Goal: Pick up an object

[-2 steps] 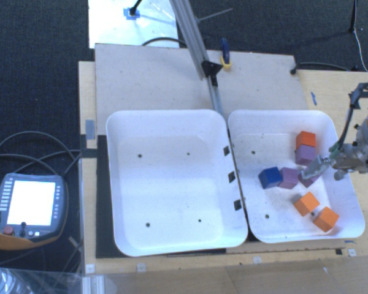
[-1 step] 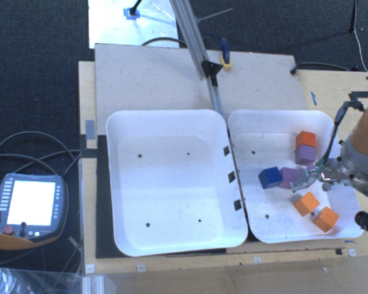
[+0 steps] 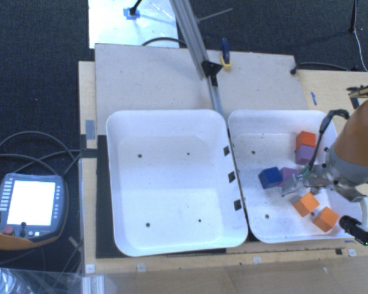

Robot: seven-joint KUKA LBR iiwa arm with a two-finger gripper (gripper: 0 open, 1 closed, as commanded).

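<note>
Blocks lie clustered in the right bin [image 3: 257,124], where you see the arm [image 3: 359,143] reaching in from the right. A blue block [image 3: 270,177] sits near the bin's middle, with a purple block [image 3: 289,175] just beside it on the right. Farther back, an orange block [image 3: 305,139] rests against another purple block [image 3: 304,154]. Nearer the front edge you find two more orange blocks, one [image 3: 306,204] just below the gripper [image 3: 292,187] and one [image 3: 325,218] toward the front right corner.

The gripper hangs low over the bin, its metal tips beside the purple block next to the blue one. You cannot tell from this angle whether it is released or clenched, and no block shows clearly between its tips.

The left bin [image 3: 129,164] stands alongside, the two touching along their inner walls. Both rest on the worktop [image 3: 153,78]. A handheld control pad [image 3: 27,210] with a pale screen lies on the dark floor to the left, with cables looping around it.
</note>
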